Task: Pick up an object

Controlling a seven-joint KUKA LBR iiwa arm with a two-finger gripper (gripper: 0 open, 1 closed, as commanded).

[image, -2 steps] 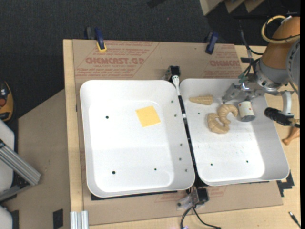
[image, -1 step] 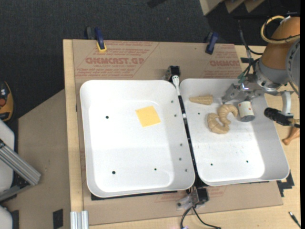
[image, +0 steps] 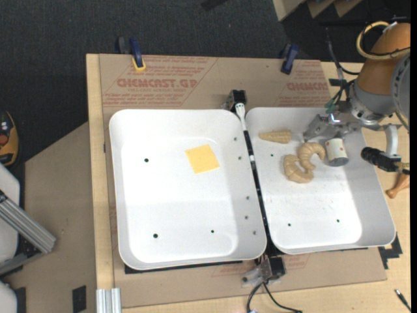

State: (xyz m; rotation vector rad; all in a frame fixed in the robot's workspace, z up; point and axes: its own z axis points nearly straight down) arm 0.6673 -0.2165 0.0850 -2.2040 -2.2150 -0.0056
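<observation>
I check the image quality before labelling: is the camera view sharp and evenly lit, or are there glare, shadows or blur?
Camera view: mostly sharp; even, soft light; the left bin reads bright white without harsh glare; the yellow square has crisp edges; only faint shadows lie under the croissant; the gripper looks slightly soft.

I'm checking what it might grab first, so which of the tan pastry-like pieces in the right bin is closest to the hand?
The curled, croissant-shaped piece, lying just below the hand. The smaller straight piece lies further left, toward the divider.

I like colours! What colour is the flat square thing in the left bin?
Yellow. The flat square shows clearly in the camera view.
</observation>
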